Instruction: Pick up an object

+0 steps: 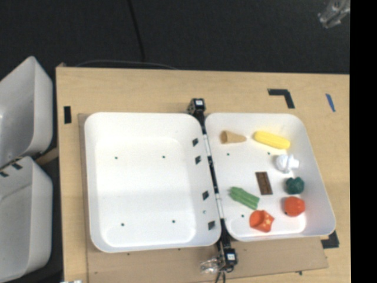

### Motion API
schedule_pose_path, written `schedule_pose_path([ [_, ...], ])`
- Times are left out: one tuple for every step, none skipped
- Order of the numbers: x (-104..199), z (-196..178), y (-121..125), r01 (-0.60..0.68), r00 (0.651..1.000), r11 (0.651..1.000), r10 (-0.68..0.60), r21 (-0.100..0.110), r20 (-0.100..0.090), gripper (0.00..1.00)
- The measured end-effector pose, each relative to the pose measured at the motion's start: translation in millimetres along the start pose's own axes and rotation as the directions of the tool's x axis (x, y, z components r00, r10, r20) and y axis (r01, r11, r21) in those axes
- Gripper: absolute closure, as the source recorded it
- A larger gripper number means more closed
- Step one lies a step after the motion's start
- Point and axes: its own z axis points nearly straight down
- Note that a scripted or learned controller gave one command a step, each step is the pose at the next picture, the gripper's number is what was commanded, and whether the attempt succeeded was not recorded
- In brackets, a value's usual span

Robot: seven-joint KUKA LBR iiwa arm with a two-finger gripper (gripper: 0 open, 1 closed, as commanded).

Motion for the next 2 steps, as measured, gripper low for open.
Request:
schedule_pose_path([
  [-57.7,72.0,-1.6,-0.009,1.000,1.000,0.009,0.014,-0.001,1.00],
  [-58.2,185.6,-46.3,-0.007,1.000,1.000,0.008,0.024,-0.005,1.00],
])
